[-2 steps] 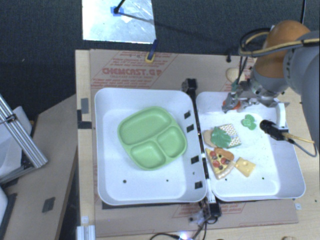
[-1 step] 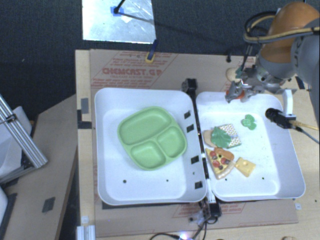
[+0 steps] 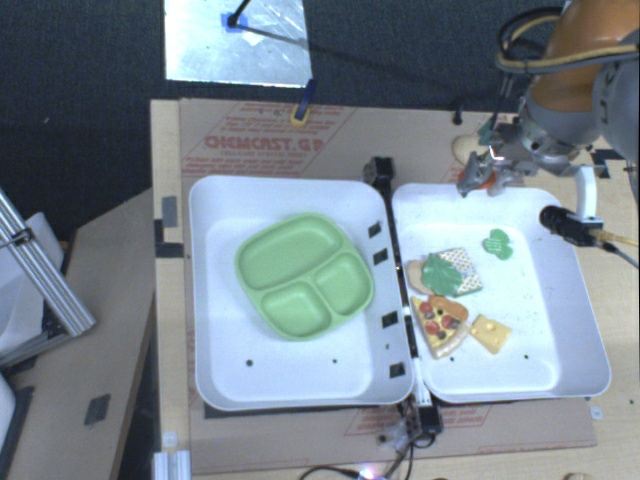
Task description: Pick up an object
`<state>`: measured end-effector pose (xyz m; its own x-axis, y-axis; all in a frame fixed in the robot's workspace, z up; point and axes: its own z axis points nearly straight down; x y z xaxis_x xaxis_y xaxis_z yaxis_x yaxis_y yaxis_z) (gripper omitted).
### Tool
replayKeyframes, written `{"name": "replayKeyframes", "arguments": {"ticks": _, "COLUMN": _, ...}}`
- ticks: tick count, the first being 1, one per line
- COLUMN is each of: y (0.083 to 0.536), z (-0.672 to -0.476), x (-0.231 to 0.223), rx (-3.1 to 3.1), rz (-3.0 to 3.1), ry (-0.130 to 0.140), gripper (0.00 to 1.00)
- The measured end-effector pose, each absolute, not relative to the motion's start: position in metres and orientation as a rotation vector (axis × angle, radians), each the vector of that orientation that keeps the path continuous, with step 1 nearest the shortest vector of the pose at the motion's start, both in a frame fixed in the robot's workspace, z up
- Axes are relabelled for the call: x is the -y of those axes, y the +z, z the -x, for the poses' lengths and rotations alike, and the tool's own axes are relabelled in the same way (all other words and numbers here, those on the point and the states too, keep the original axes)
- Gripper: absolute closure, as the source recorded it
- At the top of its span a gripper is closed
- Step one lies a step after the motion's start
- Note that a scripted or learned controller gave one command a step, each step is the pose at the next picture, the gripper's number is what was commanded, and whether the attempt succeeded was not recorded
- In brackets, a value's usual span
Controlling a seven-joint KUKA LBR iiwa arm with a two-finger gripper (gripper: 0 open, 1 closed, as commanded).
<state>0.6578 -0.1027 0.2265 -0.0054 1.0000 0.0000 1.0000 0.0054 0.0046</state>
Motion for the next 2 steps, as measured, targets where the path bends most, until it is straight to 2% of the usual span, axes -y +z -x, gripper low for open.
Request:
{"name": "replayKeyframes", "arguments": {"ticks": 1, "y": 0.218, "z": -0.653, "x": 0.051, "rx": -2.233, "rz": -2.212, "ry": 0.002, "gripper": 1.00}}
{"name": "replayKeyframes", "arguments": {"ticks": 2, "y": 0.234, "z": -0.654, "x": 0.067, "rx": -2.221, "rz": -2.219, "ry": 0.003, "gripper": 1.00}}
